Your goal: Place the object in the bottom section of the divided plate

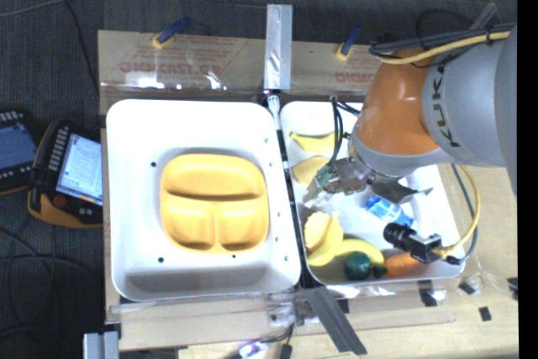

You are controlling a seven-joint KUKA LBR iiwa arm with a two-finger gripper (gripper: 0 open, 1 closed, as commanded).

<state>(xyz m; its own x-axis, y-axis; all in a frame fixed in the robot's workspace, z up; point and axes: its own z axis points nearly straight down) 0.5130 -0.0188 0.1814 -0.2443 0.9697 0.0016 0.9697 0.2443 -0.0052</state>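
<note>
So the arm (437,109) is reaching in from the right and bending down over the right bin (445,181), orange band and wrist sitting above the bin's far half, with the gripper (329,181) hanging low by the bin's left wall, just beside the divider between the two bins. Honestly can't tell how the jaws are sitting or if they're gripping anything, it's too cluttered down there. The yellow divided plate (215,202) is lying in the middle of the left bin (134,265), while the toy food (353,256) is piling along the right bin's near edge.
</note>
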